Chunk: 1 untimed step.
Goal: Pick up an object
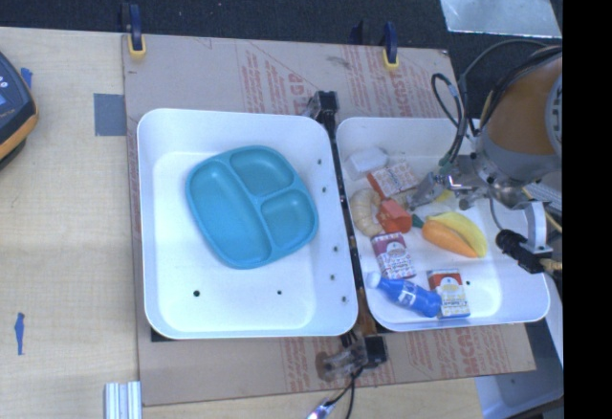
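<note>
My arm [521, 116] is reaching in from the right, and it is hanging over the top right part of the right bin [535, 312]. My gripper [449, 183] is sitting low near the middle of that bin, just above the pile of small things. I cannot tell how wide it is open, and I am not seeing anything held in it.

The things to pick are all crowding the right bin. A yellow banana [469, 231] is lying beside an orange piece [440, 235], just under my gripper. A red block [394, 216] is sitting next to a pale round thing [364, 209]. A small red box [387, 180] is lying near the top, with a white wrapper [366, 160] beside it. Lower down a little packet [393, 255], a blue bottle [406, 294] and a small carton [449, 293] are lying close to the front wall.

The left bin [163, 216] is giving more room. A blue plate [251, 205] with three parts is lying in it, with bare white floor all around.

Both bins are sitting on brown cardboard [239, 73] on a wooden bench [57, 216]. Clamps [136, 30] are pinning the cardboard at the back edge. The floor behind is looking dark.
</note>
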{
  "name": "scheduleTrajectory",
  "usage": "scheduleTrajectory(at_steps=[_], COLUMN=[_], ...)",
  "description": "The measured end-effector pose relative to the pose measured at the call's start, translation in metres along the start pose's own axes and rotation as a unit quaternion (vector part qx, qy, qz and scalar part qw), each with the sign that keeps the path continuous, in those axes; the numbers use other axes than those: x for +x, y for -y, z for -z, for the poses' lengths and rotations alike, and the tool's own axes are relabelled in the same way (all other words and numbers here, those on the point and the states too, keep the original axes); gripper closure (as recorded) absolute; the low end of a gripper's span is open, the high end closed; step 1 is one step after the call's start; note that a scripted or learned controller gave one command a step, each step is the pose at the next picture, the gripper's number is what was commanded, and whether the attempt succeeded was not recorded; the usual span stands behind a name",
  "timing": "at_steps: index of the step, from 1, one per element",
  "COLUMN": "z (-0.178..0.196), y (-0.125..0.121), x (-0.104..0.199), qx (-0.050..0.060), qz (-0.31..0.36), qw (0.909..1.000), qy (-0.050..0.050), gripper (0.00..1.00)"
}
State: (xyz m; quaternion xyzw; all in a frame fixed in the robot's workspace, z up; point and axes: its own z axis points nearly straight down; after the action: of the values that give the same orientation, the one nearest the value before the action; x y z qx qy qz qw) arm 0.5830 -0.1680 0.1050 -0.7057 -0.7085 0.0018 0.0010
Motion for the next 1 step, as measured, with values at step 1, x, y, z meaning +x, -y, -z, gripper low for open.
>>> scheduleTrajectory(at_steps=[1], z=[-0.0133], y=[-0.0046], x=[0.0770], qx=[0.000], qz=[0.001], qw=[1.0000], qy=[0.000], gripper=[0.00])
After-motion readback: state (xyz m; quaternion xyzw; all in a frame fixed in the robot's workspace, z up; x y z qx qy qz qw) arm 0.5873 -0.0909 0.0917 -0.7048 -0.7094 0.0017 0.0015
